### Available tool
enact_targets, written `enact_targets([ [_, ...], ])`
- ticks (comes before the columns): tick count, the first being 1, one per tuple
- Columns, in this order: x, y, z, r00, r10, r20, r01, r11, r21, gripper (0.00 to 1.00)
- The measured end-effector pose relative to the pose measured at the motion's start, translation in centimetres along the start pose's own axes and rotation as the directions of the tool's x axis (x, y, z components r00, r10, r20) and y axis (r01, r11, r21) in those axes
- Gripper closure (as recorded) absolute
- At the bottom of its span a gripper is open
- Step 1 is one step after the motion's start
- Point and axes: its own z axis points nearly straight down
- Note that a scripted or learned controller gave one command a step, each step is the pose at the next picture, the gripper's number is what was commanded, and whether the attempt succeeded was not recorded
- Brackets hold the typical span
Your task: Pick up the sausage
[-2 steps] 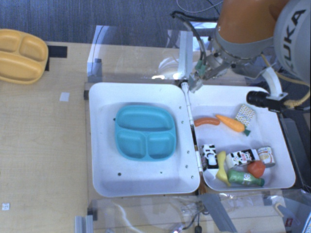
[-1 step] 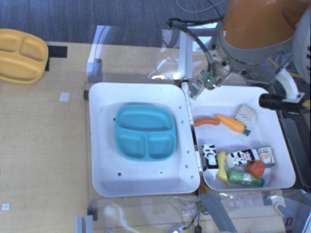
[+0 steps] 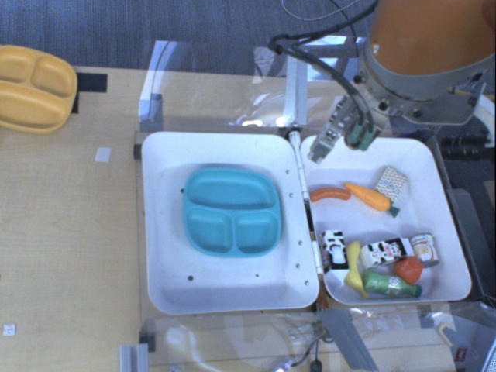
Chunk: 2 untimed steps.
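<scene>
Fingers of the gripper (image 3: 333,139) hang over the right bin (image 3: 446,208) near its 11 o'clock corner, slanted down toward 7 o'clock; nothing is seen between them, and whether they stand wide or narrow cannot be told from this angle. The grey arm with its orange band (image 3: 430,18) enters from 1 o'clock. The sausage (image 3: 329,194) lies flat on the right bin's floor at about 9 o'clock, close to the wall shared with the left bin (image 3: 167,285), below the gripper and apart from it. Just beside the sausage toward 3 o'clock lies a carrot (image 3: 369,197), its tip near the sausage's end. A checked packet (image 3: 390,184) sits at the carrot's 1 o'clock. Along the bin's 6 o'clock side: a black-and-white carton (image 3: 333,250), a yellow banana-like piece (image 3: 353,266), a green bottle (image 3: 391,285), a second cow-patterned carton (image 3: 387,250), a red tomato-like item (image 3: 409,270) and a small can (image 3: 423,248), clustered and touching. The left bin holds a blue divided tray (image 3: 232,210) at centre. A yellow divided tray (image 3: 35,87) rests on the worktop (image 3: 70,231) at 10 o'clock.
</scene>
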Motion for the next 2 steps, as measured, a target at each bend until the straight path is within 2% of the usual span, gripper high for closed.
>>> enact_targets([
  [1,-1.7,1.0,0.1,0.984,-0.177,-0.001,0.177,0.984,0.0,1.0],
  [2,-4.1,9.9,0.2,0.919,-0.393,-0.003,0.393,0.919,-0.001,1.0],
])
